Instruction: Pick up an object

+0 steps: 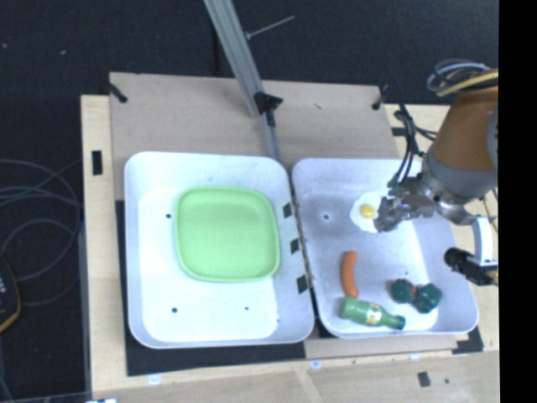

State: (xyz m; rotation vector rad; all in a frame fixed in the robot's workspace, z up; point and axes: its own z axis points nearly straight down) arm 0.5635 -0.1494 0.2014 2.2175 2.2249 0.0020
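Observation:
The right bin (pixel 327 183) holds a fried egg toy (pixel 366 211), an orange sausage (pixel 349 274), a green bottle (pixel 369 312) lying on its side, and a dark green lumpy toy (pixel 416 295). My gripper (pixel 388 217) hangs low over the right bin, just right of the fried egg and touching or nearly touching its edge. The grey arm with its orange band reaches in from the right above it. No object shows between the fingers.
The left bin (pixel 151 225) holds a light green square plate (pixel 227 232). A grey metal pole (pixel 239 53) slants down from the top toward the bins' shared edge. Cables hang by the arm at the right.

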